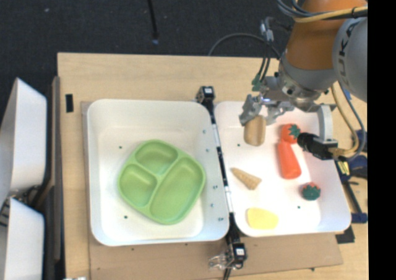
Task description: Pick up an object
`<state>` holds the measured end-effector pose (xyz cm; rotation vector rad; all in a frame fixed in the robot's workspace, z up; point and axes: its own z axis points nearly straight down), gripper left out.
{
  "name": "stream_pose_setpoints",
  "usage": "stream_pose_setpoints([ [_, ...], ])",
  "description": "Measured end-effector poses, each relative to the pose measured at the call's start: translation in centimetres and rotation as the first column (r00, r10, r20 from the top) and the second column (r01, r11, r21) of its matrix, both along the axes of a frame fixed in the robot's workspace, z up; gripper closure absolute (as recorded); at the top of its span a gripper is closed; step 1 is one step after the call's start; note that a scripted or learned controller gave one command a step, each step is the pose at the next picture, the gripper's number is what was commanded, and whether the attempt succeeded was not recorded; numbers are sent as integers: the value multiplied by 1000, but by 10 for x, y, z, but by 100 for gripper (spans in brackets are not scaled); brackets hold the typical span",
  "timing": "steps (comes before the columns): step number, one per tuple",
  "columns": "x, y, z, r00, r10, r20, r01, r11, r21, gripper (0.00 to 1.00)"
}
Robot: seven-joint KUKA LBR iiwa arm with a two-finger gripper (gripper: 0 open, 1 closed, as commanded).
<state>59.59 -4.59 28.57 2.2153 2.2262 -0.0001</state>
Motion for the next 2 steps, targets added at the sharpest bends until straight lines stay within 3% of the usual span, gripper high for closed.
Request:
stream_pose_setpoints([
  [2, -11, 98, -22, 1000, 1, -2, -1, 1000, 0, 100],
])
